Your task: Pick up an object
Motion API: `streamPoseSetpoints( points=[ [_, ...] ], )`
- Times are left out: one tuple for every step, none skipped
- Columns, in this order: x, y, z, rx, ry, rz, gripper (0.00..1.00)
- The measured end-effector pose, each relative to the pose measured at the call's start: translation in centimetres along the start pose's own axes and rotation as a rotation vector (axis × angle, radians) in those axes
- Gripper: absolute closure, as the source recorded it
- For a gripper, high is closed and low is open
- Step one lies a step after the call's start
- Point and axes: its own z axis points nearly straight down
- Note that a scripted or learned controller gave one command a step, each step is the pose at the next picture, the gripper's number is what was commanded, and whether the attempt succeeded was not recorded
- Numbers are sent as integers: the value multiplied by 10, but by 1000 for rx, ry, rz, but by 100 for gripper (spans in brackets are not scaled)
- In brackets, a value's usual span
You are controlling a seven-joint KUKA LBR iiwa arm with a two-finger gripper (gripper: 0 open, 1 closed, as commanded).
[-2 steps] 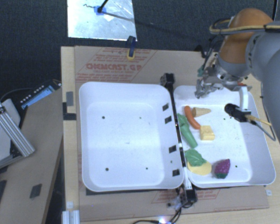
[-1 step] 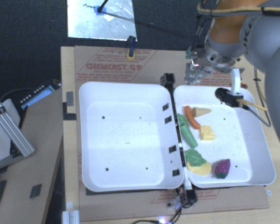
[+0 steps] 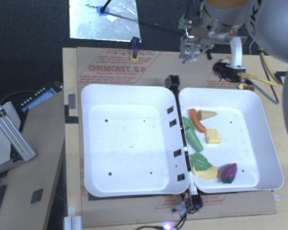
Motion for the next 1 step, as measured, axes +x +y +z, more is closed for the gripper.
streamPoseSetpoints(
  points=[
    [77,-12,79,20,-1,2,100]
  ],
)
